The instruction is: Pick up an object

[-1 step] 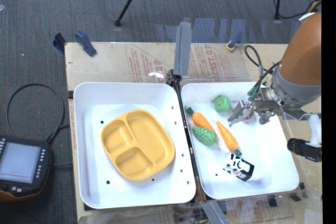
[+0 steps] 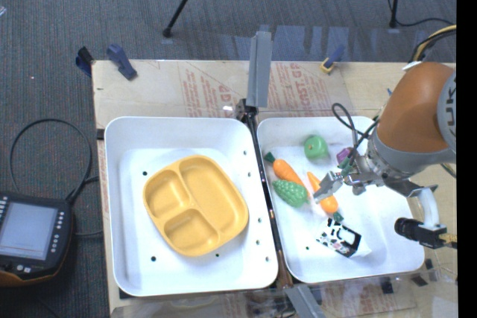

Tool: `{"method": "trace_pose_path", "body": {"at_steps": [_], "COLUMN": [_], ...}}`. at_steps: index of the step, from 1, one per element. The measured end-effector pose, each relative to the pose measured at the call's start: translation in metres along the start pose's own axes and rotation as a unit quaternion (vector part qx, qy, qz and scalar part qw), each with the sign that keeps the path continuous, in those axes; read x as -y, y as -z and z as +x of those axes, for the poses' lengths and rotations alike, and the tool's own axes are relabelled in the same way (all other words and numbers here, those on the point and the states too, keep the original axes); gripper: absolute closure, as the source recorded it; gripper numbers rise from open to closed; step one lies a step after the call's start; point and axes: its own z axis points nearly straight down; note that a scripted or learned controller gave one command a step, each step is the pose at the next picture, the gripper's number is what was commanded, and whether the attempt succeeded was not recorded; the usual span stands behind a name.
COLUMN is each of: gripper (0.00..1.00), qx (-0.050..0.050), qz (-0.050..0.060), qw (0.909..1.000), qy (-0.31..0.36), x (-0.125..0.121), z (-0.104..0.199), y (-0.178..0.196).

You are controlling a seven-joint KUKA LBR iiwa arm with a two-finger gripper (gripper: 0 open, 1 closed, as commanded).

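Grey carpet surrounds the desk [image 2: 171, 86] with 2 white bins. Over the right bin [image 2: 387, 253], the tool [image 2: 328, 186] hangs low with fingers spread around nothing, just above a small orange carrot [image 2: 326, 199], probably its target.

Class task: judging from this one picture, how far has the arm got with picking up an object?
Done: the gripper has reached the right bin. In hand: it sits at the smaller carrot; whether it grips is unclear. Left: nothing looks lifted; the other carrot and apple lie in the bin.
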Motion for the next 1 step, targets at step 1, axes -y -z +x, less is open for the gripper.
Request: {"method": "trace_pose_path", "body": {"at_steps": [1], "gripper": [1.00], "qx": [0.000], "qz": [-0.001], "qw": [1.0000], "qy": [-0.003], "x": [-0.0017], "z": [-0.0018], "y": [0.0097]}}
